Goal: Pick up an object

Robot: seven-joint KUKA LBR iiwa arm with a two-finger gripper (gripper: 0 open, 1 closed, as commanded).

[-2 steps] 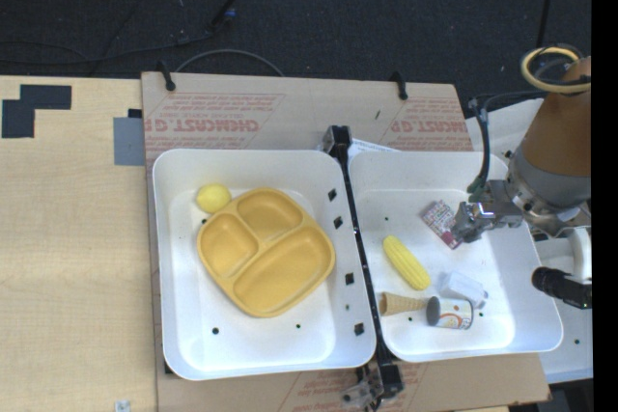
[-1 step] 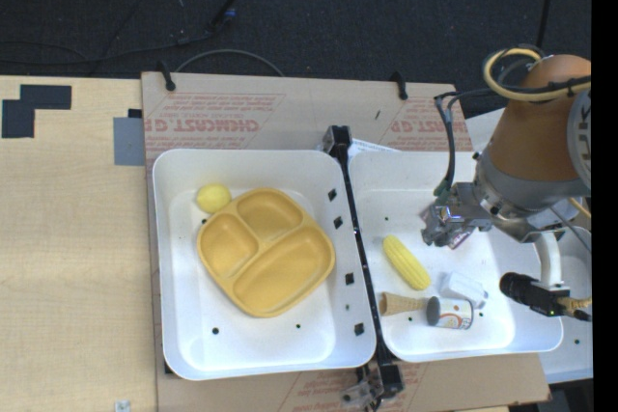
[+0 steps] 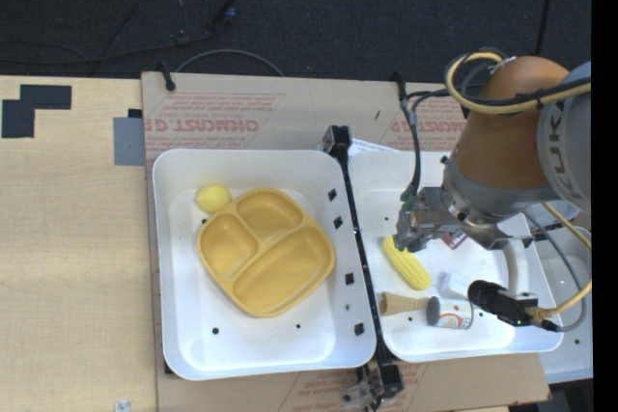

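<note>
My gripper (image 3: 412, 233) hangs low in the right bin (image 3: 386, 178), just over the upper left end of a yellow corn cob (image 3: 407, 264) that lies slantwise on the bin floor. Whether it touches the cob is unclear, as the wrist hides the tips. Below the cob lies a tan cone-shaped piece (image 3: 402, 305) with a grey knob (image 3: 433, 310) at its right end. A small white and red object (image 3: 455, 317) rests right beside that knob.
The left bin (image 3: 183, 323) holds a yellow divided plate (image 3: 266, 251) and a small yellow ball (image 3: 212, 199) at its upper left. A black divider (image 3: 350, 236) runs between the bins. The bulky arm (image 3: 502, 150) covers the right bin's far right part.
</note>
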